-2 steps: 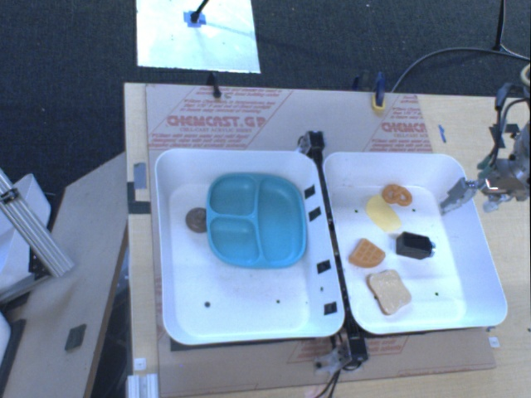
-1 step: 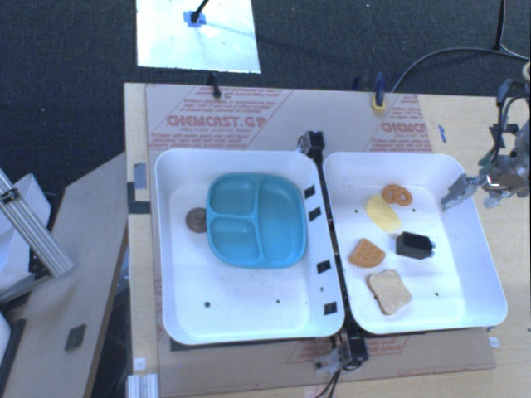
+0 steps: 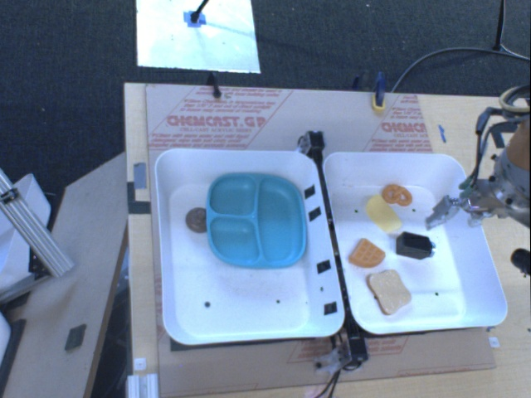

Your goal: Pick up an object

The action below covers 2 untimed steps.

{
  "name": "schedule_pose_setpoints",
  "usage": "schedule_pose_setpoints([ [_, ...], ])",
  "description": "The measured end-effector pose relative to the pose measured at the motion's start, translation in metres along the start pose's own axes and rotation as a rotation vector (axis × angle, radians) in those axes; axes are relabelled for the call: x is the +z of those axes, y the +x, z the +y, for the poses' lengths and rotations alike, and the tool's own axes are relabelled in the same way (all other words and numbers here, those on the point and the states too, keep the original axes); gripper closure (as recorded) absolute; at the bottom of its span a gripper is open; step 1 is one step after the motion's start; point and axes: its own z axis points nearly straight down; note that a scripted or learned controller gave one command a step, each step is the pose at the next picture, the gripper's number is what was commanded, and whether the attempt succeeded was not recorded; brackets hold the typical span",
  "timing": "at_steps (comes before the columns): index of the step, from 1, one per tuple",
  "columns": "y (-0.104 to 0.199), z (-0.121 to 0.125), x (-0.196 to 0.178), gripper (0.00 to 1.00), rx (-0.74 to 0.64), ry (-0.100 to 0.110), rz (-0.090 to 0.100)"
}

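Two shallow white bins. Left bin (image 3: 178, 222): one blue divided plastic plate (image 3: 255, 220), one brown disc (image 3: 197, 220). Right bin (image 3: 473, 264): five objects, including one black block (image 3: 413, 245). Gripper (image 3: 441, 212) hovered nearby, fingers' state unclear.

Left bin (image 3: 178, 247) holds a blue divided plate (image 3: 255, 220) with a small brown disc (image 3: 197, 219) beside it; right bin (image 3: 481, 297) holds pretzel (image 3: 397, 195), yellow piece (image 3: 383, 214), waffle (image 3: 367, 254), toast (image 3: 389, 291) and black block (image 3: 413, 245), claw (image 3: 444, 211) over its right side.
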Motion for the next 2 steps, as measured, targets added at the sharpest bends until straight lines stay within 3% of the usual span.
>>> schedule_pose_setpoints([
  [1, 0.005, 0.003, 0.061, 0.00, -0.001, -0.002, -0.001],
  [2, 0.003, 0.009, 0.087, 0.00, -0.001, -0.021, -0.006],
])
